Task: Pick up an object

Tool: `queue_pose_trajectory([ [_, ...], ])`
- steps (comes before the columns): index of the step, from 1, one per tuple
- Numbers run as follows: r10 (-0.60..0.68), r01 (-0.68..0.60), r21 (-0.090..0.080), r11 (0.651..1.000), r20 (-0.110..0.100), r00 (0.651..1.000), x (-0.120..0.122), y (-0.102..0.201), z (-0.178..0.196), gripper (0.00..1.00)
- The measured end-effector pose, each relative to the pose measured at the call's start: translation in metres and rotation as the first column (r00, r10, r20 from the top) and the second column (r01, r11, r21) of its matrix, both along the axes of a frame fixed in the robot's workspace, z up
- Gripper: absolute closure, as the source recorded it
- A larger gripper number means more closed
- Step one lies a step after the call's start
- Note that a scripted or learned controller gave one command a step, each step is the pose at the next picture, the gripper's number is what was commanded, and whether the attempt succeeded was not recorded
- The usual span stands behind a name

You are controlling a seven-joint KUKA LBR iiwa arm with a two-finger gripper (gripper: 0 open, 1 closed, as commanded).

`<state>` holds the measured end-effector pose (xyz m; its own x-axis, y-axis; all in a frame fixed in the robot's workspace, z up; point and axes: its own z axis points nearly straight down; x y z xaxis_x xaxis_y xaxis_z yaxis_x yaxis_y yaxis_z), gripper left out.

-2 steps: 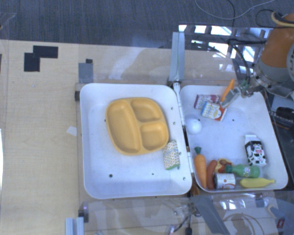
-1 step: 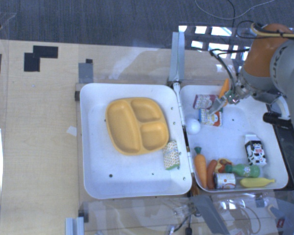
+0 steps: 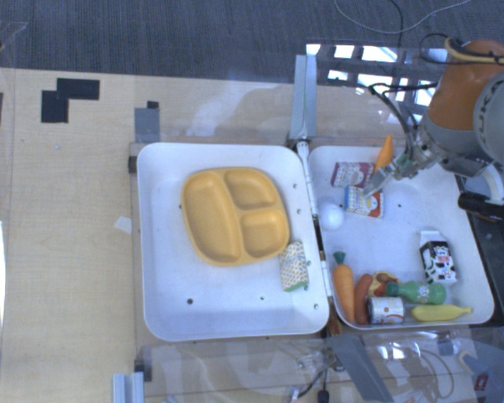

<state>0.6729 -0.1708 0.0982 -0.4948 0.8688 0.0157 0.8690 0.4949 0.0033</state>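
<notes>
Gripper (image 3: 376, 183) low in the right bin (image 3: 403, 225), near its far edge, over two small cartons (image 3: 359, 190). Finger state: cannot tell. Nothing seen between them.

Right bin: white ball (image 3: 331, 217) at left wall; cow-print carton (image 3: 438, 262) near right wall; along near edge, carrot (image 3: 343, 285), sausage (image 3: 363, 295), can (image 3: 386, 310), green bottle (image 3: 418, 292), banana (image 3: 440, 312).

Left bin (image 3: 168, 225): yellow tray (image 3: 234, 215) at centre; patterned pouch (image 3: 294, 266) just beside the tray's near right corner.
</notes>
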Motion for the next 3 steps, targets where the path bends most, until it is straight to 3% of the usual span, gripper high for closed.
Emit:
queue_pose_trajectory([
  [1, -0.026, 0.026, -0.017, 1.000, 0.006, 1.000, -0.0018, 0.0073, -0.0011, 0.00],
  [2, 0.056, -0.056, -0.033, 0.998, 0.007, 0.998, -0.0043, 0.0136, -0.0011, 0.00],
  [3, 0.216, -0.216, -0.030, 0.976, -0.004, 0.976, -0.0059, 0.0166, -0.0022, 0.00],
])
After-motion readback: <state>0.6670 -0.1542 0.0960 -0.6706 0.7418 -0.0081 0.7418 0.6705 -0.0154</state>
